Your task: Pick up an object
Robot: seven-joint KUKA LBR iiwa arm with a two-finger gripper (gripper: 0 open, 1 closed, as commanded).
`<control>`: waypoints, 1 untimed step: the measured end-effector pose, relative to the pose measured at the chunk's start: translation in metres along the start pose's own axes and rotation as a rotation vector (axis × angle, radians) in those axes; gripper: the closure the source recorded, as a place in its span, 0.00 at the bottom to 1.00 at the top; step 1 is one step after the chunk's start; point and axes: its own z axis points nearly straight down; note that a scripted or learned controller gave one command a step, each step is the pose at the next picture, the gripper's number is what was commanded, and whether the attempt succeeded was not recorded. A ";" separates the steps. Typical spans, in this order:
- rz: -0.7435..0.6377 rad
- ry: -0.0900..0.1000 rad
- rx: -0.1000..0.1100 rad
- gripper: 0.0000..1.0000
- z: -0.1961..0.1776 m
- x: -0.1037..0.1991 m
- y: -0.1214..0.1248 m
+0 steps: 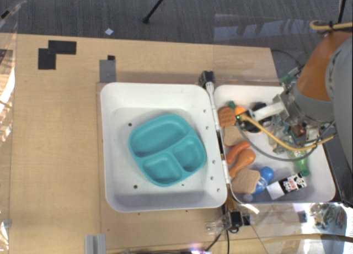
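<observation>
Teal tray (165, 149) sitting in left bin (110, 137); toys crowding right bin (330, 189), orange chicken leg (240, 156) nearest. Hovering over them, claw (292, 131) state impossible to tell. Judging: approaching; next needing descent onto one piece.

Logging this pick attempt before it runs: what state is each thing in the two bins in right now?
Teal divided plate: flat, upright, alone in left bin.
Toast slice: lying flat in right bin.
Orange carrot: lying on its side.
Blue ball: resting beside the toast slice.
Gripper: low over right bin.
</observation>
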 end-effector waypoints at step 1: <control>-0.008 -0.006 0.001 1.00 0.064 0.063 -0.054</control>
